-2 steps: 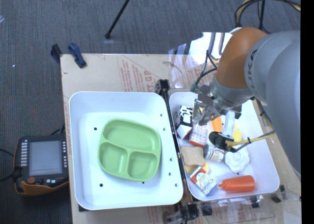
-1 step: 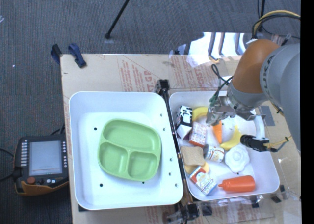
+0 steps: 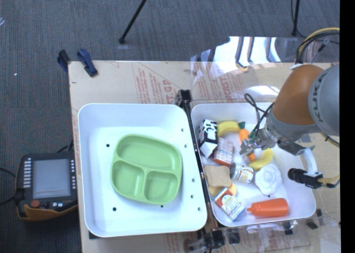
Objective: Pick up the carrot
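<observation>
The carrot (image 3: 244, 134), a small orange piece with a green top, lies in the right bin (image 3: 302, 205) near its back middle, beside a yellow banana (image 3: 228, 128). My gripper (image 3: 250, 147) hangs low over the bin just to the right of and in front of the carrot, close above the clutter. The grey wrist and the orange band (image 3: 297, 99) rise behind it to the right. Nothing can be seen held in the gripper.
Around the gripper lie a second banana (image 3: 262, 160), a red-and-white carton (image 3: 223, 152), a black-and-white carton (image 3: 208, 132), a bread slice (image 3: 217, 176), a small can (image 3: 243, 174), a white lump (image 3: 269, 178) and an orange bottle (image 3: 269, 207). The left bin (image 3: 89, 135) holds a green divided plate (image 3: 147, 168).
</observation>
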`<state>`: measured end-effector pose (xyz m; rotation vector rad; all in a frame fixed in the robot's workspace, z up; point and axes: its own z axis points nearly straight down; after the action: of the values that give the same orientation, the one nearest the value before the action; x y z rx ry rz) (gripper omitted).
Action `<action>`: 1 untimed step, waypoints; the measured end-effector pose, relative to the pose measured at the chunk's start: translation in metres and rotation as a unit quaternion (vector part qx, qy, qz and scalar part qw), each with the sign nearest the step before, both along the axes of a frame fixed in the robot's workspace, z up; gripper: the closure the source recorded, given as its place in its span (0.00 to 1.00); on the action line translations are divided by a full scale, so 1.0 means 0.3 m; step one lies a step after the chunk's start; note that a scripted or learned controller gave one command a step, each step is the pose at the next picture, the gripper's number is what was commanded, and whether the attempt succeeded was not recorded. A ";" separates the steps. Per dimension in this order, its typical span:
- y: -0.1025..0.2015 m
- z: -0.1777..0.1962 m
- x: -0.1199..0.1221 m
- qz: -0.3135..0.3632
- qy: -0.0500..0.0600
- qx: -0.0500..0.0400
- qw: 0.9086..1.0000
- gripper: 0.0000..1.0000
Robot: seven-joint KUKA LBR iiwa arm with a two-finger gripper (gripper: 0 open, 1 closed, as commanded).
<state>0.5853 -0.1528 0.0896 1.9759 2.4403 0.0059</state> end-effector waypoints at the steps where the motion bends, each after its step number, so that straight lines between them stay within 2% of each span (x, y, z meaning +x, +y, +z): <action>1: 0.317 0.330 -0.038 -0.096 0.001 0.001 0.995 1.00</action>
<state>0.5739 -0.0576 0.1886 2.2023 2.2417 0.0062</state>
